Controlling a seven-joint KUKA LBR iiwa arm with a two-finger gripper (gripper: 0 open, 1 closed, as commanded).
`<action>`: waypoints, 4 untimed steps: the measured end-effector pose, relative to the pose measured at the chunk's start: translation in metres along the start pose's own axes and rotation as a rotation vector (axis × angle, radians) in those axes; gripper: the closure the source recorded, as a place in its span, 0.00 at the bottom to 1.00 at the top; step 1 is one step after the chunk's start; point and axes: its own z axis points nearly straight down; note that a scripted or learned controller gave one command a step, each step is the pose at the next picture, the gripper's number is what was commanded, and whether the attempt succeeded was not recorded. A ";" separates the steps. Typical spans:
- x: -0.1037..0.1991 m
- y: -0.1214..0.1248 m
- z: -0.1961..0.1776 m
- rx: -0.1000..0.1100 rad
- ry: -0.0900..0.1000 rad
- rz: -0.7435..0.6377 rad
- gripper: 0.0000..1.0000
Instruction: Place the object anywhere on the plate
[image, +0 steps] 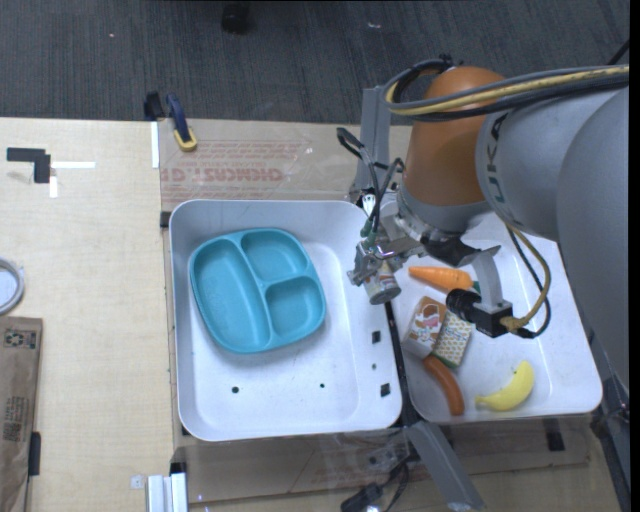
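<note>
Seemingly mid-task, the arm (520, 140) reaches in from the desk's right edge, and its gripper (377, 272) hangs over the seam between the two white bins, at the left bin's (200, 400) right wall. Whether anything is held there I cannot tell: the tip is a dark, cluttered knot of metal, and nothing can be made out in it. The plate (258, 290), blue and split into three compartments, lies in the left bin toward its left wall, its long axis slanting from upper left to lower right; it sits directly left of the gripper, near but apart. So the coming move, I judge, is a short carry leftward. In the right bin (570, 400) lie a carrot (440, 275), a small packet (437, 329), a sausage (446, 386) and a banana (506, 389); which is the task's object is unclear. The wrist hides that bin's upper part.
</note>
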 end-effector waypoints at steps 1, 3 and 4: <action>-0.028 -0.026 -0.043 -0.016 0.000 -0.110 1.00; -0.009 -0.039 -0.066 -0.016 0.001 -0.030 0.00; -0.010 -0.037 -0.072 -0.011 -0.001 -0.031 1.00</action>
